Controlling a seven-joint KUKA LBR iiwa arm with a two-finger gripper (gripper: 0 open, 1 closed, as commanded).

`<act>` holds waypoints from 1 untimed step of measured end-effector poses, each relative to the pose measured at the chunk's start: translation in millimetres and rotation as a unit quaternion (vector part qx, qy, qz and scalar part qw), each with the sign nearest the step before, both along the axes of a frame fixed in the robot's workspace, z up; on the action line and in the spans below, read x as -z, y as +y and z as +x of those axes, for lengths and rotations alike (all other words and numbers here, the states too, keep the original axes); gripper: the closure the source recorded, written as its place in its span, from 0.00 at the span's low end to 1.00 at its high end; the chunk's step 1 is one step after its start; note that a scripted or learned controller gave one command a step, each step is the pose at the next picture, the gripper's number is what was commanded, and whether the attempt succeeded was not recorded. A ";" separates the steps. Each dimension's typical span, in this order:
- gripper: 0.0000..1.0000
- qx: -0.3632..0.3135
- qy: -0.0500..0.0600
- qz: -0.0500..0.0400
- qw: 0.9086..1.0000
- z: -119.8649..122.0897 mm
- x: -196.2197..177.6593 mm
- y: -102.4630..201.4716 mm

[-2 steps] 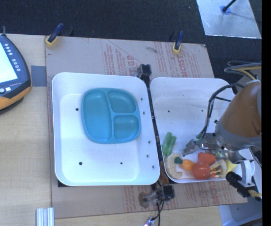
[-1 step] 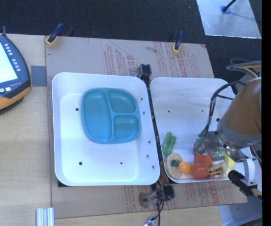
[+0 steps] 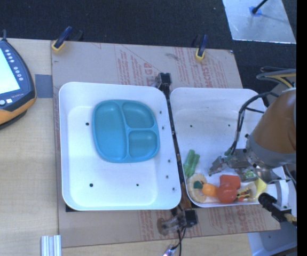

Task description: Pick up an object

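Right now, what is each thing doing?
Blue plate: flat and upright in the left bin.
Green piece: lying in the right bin, by the divider.
Red toy: lying among small toys at the near edge.
Gripper: low over the toys.

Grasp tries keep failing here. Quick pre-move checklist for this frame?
1. Gripper above the right bin: ok.
2. Targets in reach: red object, orange piece and green piece lie close below it: ok.
3. Object between the fingers: cannot tell.
4. Clutter: items bunched in the bin's near corner, touching: not ok.
5. Left bin with blue divided plate away from the arm: ok.
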State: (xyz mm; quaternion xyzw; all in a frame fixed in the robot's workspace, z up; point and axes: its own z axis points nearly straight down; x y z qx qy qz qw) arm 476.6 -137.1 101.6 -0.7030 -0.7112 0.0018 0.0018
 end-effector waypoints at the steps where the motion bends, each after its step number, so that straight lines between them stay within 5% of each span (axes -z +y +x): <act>1: 1.00 -0.002 0.001 0.000 1.000 0.5 -10.3 -0.8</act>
